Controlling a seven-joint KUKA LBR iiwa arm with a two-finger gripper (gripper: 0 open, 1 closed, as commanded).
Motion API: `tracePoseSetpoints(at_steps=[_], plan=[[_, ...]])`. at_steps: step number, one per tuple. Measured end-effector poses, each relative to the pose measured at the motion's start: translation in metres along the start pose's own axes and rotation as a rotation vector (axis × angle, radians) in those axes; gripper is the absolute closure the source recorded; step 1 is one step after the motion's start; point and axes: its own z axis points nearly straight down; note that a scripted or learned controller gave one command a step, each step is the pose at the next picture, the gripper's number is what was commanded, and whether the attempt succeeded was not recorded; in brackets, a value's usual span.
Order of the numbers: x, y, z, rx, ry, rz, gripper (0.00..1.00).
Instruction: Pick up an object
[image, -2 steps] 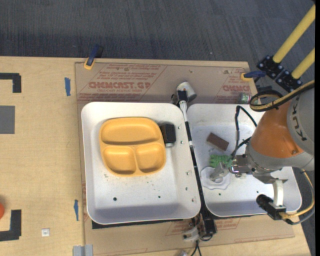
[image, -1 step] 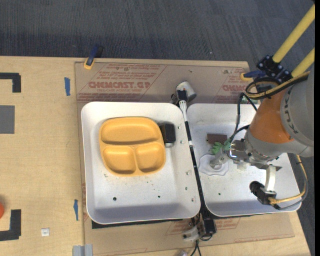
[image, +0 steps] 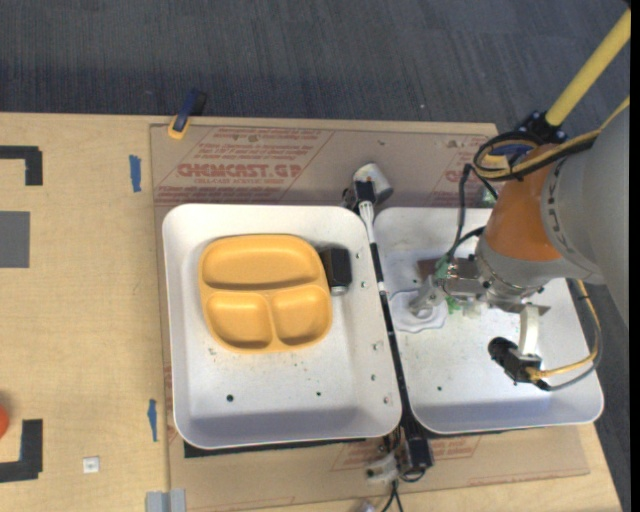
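While hand (image: 428, 298) state unclear: yellow tray (image: 266, 290) well apart, in left bin (image: 190, 330).

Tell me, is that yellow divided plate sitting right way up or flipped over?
Right way up. The yellow divided plate lies flat in the left bin, its three hollow compartments facing the camera, with a small black object beside it.

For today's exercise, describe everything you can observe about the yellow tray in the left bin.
The yellow tray is a rounded, divided plate that looks like smooth plastic. It has three compartments: one long one across the far side and two smaller ones side by side nearer the camera. It lies flat and upright on the floor of the left bin, toward the bin's far left. A small black object sits against its right edge. All compartments look empty.
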Motion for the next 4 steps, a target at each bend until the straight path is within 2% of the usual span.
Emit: tracePoseSetpoints(at_steps=[1, 2, 3, 4], plan=[[0.000, 0.040, 0.000, 0.001, 0.000, -0.167, 0.00], [0.001, 0.043, -0.013, -0.007, 0.000, -0.169, 1.00], [0.037, -0.025, -0.099, 0.005, 0.002, -0.178, 1.00], [0.037, -0.025, -0.099, 0.006, 0.002, -0.178, 0.00]])
